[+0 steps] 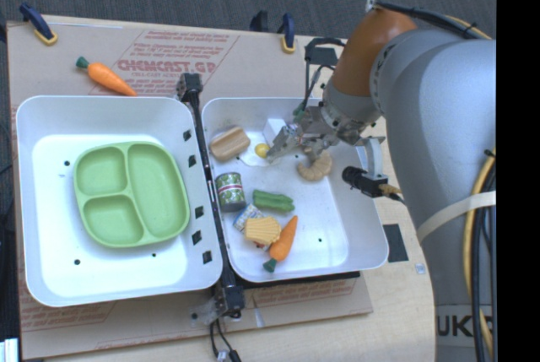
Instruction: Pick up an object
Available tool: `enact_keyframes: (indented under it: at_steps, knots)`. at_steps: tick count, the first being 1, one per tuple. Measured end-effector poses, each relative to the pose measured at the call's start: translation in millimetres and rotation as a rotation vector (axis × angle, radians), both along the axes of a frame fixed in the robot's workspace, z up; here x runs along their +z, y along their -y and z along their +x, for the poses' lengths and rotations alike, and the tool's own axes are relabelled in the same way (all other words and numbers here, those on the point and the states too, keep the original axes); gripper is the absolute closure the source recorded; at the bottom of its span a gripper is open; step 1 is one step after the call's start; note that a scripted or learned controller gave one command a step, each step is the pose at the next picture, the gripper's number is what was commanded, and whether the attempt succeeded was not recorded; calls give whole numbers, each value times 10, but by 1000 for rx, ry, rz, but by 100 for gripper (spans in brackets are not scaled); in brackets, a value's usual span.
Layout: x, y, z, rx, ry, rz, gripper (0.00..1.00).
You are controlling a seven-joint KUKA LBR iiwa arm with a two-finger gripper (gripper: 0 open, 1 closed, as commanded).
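Observation:
My gripper (pixel 285 143) hangs low over the back of the right bin (pixel 359 221). It is just right of a fried egg with a yellow yolk (pixel 261 152) and beside a small white block (pixel 273 130). A tan bread roll (pixel 228 143) lies to its left and a tan cookie-like piece (pixel 315 168) to its right. Nearer the front lie a small can (pixel 229 190), a green pepper (pixel 272 201), a yellow waffle piece (pixel 262 229) and an orange carrot (pixel 283 239). I see nothing lifted off the bin floor.
The left bin (pixel 42 242) holds a green divided plate (pixel 131 193). A second carrot (pixel 105 76) lies on the cardboard behind that bin. Black clips (pixel 190 86) run along the wall between the bins. The arm's bulk covers the right bin's back right corner.

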State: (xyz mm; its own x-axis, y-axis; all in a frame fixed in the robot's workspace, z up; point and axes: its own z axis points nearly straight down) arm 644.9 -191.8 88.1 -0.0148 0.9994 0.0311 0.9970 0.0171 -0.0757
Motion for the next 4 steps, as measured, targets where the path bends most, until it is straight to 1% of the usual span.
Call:
enact_keyframes:
  at_steps: [1,2,3,4]
  knots:
    - [72,-13,-30,5,-17,5,100]
    - [1753,-15,87,-10,79,-32,100]
    - [1738,-18,82,-10,76,-31,0]
    - [1011,-791,-511,-9,71,-30,0]
